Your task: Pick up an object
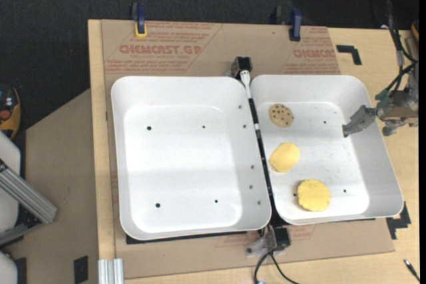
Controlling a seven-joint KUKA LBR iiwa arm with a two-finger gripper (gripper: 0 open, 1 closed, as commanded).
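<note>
Though parked over the right rim of the right-hand shallow white plastic bin (385, 169), grey two-finger gripper (359, 121) touching nothing; grip state impossible to tell. Well apart, down that bin's left side: round speckled brown cookie (281, 115), pale yellow rounded lump (285, 157), flat yellow disc (313, 195). Bare floor between. Alongside, left-hand shallow white plastic bin (180, 156).
</note>
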